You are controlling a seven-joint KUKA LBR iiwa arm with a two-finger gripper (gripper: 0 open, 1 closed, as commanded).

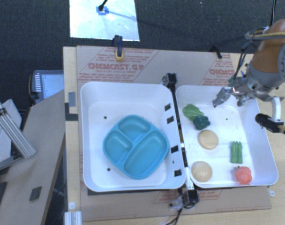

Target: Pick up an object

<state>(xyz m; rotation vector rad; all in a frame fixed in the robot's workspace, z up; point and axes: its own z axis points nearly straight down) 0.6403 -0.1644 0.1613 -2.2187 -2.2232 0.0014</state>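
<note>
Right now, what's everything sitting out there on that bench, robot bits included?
Bins: two, white, side by side on the bench.
Divided plate: one, light blue, in the left bin.
Leafy item: one, light green, right bin, far end.
Dark green lump: one, beside the leafy item.
Round pieces: two, beige, right bin; second nearer.
Ridged block: one, green, right bin.
Red-pink lump: one, near right corner.
Arm: one, grey and orange, from the right.
Gripper: one, over the right bin's far end.

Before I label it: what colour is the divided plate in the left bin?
Light blue plate, camera view.
</note>
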